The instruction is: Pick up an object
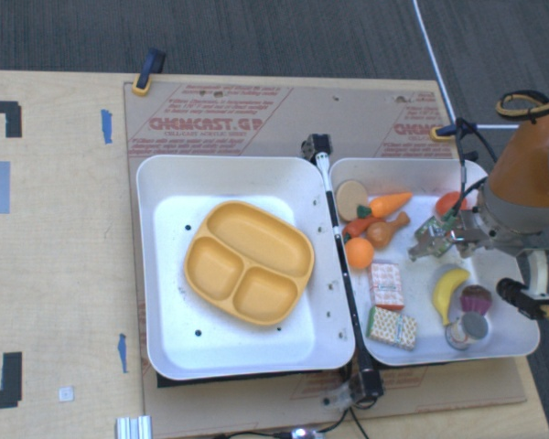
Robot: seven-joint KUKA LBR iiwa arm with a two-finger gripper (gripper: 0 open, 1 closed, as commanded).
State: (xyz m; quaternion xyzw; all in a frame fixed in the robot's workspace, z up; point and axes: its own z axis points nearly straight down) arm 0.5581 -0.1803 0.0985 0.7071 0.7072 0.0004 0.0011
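- The left bin (160, 245) is smooth white plastic, shallow, with rounded corners; in it lies a matte yellow plate (248, 262) with three moulded compartments, set at a slant.
- The right bin (517, 341) is of the same white plastic and holds glossy toy food.
- Along that bin's left side lie a flat tan disc (351, 198), a tapered orange carrot (385, 205) with a green tip, a brown drumstick-shaped piece (385, 231) and a round orange ball (359, 253).
- Below these sit a small printed carton (386, 284) and a flat patterned packet (393, 327), both boxy.
- Lower right lie a curved yellow banana (448, 293), a dark purple rounded piece (477, 297) and a metallic can (464, 331) seen end-on.
- The gripper (436, 238), grey metal, reaches in from the right over the bin's upper middle.
- Whether its fingers are parted or closed cannot be told, and nothing is visibly between them.
- A red piece (448, 203) lies just above the gripper; the banana lies just below it, and the drumstick-shaped piece lies near on its left.
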